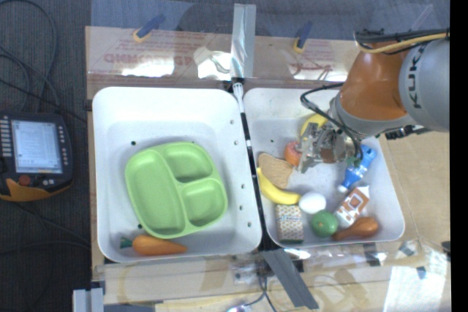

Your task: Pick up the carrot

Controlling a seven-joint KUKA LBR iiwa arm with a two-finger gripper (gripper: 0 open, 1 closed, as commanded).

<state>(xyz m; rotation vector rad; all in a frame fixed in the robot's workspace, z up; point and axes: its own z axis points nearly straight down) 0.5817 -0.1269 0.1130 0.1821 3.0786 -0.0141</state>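
Nothing done yet: the carrot (155, 246) lies untouched at the left bin's (110, 113) near edge, while the pincer (314, 150) hangs over the right bin's clutter; whether its fingers are apart, I cannot tell.

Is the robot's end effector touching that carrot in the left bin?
Apart. The camera view shows the end effector over the right bin, while the carrot lies in the left bin's near corner, beside the green plate.

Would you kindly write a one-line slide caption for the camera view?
The arm's hand hovers over the cluttered right bin, while the carrot lies beside the green tray in the left bin.
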